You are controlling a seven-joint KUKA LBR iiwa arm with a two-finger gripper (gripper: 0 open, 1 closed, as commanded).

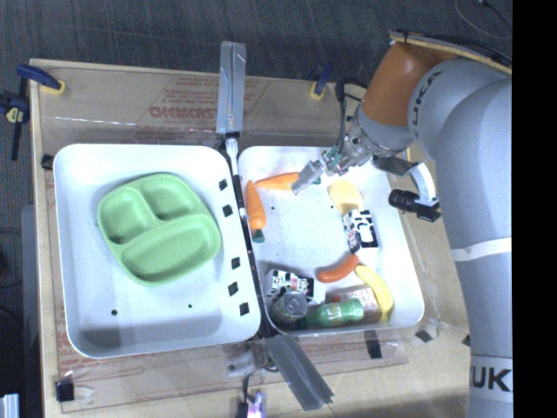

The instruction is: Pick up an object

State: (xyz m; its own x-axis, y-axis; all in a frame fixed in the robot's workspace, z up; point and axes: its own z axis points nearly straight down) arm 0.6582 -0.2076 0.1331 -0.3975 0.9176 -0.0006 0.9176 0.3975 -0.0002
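Since the task asks only for one object to come off the bench, I judge this try to be at its start: as far as I can see, everything lies in the bins and nothing is lifted. The gripper (pixel 306 179) sits low over the far part of the right bin (pixel 300 233), its tip at the right end of a carrot (pixel 275 181) that lies crosswise near the far wall. From this slant I cannot tell whether it touches the carrot or hangs just above it. Nor can I tell whether the claw is open or closed; the tip is a small grey blur, and I see nothing clearly held in it.

The carrot is my best guess for the target, being the nearest thing. A second carrot (pixel 254 205) runs along the bin's left wall, close to the first one's left end. A yellow block (pixel 345 195) lies just to the right of the gripper, with a card box (pixel 361 229) beyond it. A sausage (pixel 337 269), banana (pixel 376 287), bottle (pixel 335 313) and can (pixel 290 306) crowd the near corner, well apart from the tip. The left bin (pixel 87 303) holds a green plate (pixel 158 226).

What is left, then, is nearly all of it: a sure close on the carrot and a clean lift clear of the bin.
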